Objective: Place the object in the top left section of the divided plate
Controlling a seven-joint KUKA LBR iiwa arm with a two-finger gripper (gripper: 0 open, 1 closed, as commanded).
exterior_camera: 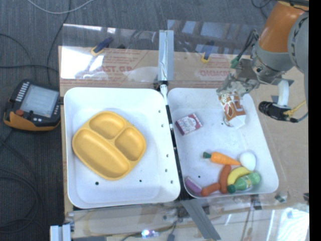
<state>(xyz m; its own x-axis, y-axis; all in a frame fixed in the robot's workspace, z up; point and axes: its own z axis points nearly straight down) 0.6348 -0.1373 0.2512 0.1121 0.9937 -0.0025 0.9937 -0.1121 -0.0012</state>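
Two shallow white bins sit side by side on the bench, and the gripper (235, 87) hangs over the far part of the right bin (266, 149), near its back wall. A white and orange snack packet (233, 109) hangs directly beneath the gripper; its crumpled top edge sits between the fingers, which are closed on it, and its lower end is close to or touching the bin floor, though which cannot be told. A small maroon and white box (188, 123) lies to the left of the gripper and nearer the camera, just beside the divider between the bins. Well in front of the gripper, in the near right corner of the same bin, a cluster of toy foods is packed together: a carrot (223, 158), a white egg (248, 160), a banana (235, 174), a green bottle (246, 182), a sausage (224, 174) and a purple piece (192, 186). The floor between the packet and this cluster is bare. The yellow divided plate (108, 144) lies far to the left of the gripper in the left bin (80, 97), set at a slant, with bare bin floor on all its sides. A teach pendant (31, 106) rests on the carpet beyond the left bin's outer edge.
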